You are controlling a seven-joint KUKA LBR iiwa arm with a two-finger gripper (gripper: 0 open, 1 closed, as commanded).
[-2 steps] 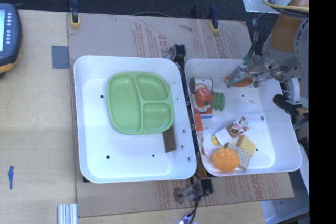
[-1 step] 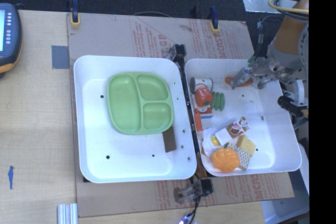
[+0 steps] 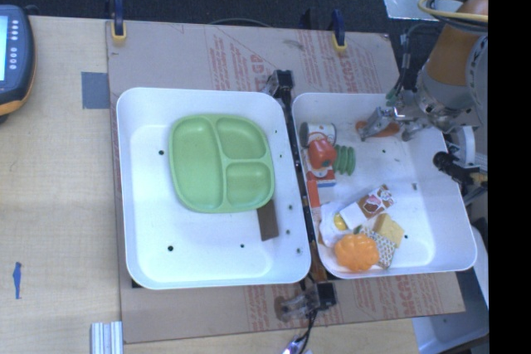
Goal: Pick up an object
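gripper (image 3: 383,122) is hovering low at the right bin's (image 3: 448,261) far edge, fingers spread around nothing; orange pumpkin toy (image 3: 357,252) is lying well apart at the near edge, so picking is remaining undone.

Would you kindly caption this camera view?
Gripper hovers in right bin above toys; green divided plate sits in left bin.

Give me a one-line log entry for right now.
gripper: low in right bin, far end | orange pumpkin toy: near corner, untouched | green plate: left bin
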